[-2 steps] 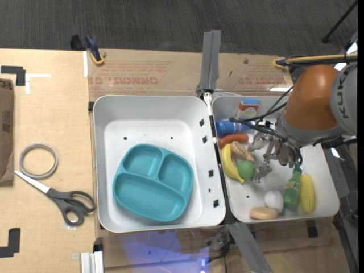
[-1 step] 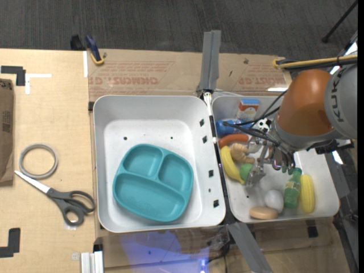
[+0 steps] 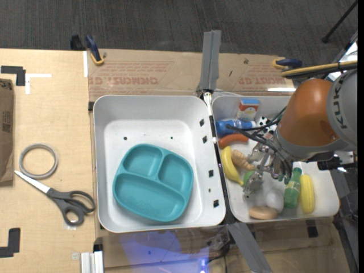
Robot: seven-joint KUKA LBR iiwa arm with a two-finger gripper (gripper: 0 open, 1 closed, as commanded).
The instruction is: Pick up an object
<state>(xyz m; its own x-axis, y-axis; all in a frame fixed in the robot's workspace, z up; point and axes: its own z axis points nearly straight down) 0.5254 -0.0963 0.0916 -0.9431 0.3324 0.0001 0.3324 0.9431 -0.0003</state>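
Camera view, from above and at a slant: I am reaching in from the right edge of the frame, my orange band sitting over the right bin (image 3: 335, 209) in the lower right. My gripper (image 3: 263, 172) is hanging low among the clutter there, and I cannot tell how it is set, because the metal and cables are blurring together from this angle. Nothing is showing itself clearly gripped.

Around me, objects to pick: a yellow banana (image 3: 229, 164) is lying along the bin's left wall, just left of my gripper. An orange-red carrot-like piece (image 3: 232, 139) is lying above it. A green bottle (image 3: 292, 191) is standing just right of my gripper, and a yellow corn-like piece (image 3: 307, 193) is lying beside that, further right. A tan rounded item (image 3: 263, 212) is resting near the bin's lower wall, below me. A blue and white carton (image 3: 248, 109) is sitting in the upper part of the bin.

The left bin (image 3: 105, 169), centre of the frame, is carrying a teal divided plate (image 3: 152, 182), tilted toward the lower left.

On the bench at far left, a tape roll (image 3: 38, 160) is lying just above a pair of grey-handled scissors (image 3: 57, 197)
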